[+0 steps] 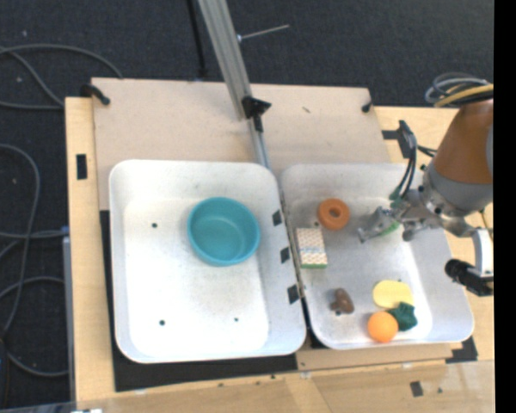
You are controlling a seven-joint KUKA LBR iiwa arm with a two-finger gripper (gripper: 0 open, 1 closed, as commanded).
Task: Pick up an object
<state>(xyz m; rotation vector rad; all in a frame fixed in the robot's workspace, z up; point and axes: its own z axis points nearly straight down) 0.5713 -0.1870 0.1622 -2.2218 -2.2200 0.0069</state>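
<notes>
we see two white bins, the left bin point(138, 256) and the right bin point(430, 291), both of smooth, faintly speckled plastic with a dull sheen. the teal bowl point(224, 231) in the left bin looks like smooth matt plastic. right of that bowl, the sponge block point(311, 247) looks porous and rough, and the orange ring point(333, 214) looks matt. the orange ball point(382, 326) seems smooth. the bench point(198, 110) is pale matt wood board. the pole point(224, 37) above the bowl is ribbed bare metal.
</notes>
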